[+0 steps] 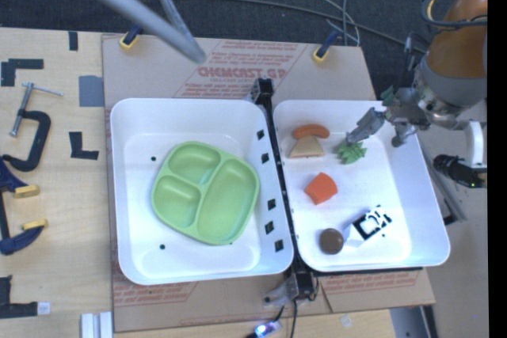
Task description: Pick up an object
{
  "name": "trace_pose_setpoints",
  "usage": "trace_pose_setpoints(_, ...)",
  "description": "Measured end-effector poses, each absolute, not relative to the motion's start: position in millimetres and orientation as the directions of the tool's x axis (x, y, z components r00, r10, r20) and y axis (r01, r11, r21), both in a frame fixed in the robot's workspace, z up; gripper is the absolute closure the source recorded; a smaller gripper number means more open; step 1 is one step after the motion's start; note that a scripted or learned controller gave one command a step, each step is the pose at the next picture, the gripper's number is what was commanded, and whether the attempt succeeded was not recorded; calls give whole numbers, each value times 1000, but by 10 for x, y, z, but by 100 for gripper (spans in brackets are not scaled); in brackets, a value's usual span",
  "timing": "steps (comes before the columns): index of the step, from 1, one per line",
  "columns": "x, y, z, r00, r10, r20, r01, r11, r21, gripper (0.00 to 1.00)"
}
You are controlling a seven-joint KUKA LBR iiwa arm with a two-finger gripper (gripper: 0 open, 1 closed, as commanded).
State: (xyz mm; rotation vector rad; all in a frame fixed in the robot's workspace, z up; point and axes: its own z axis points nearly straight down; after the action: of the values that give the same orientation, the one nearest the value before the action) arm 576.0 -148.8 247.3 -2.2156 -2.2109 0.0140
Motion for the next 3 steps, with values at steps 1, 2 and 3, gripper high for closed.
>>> trace_pose_setpoints(1,5783,-1482,2551,-1,1000,0,1000,1,-2,0)
trace_pose_setpoints(2,5821,-1419,2085,-2,1000,0,1000,2,-5,0)
trace_pose_setpoints(3,5726,-1359,1548,-1,1000,0,1000,1,-5,0)
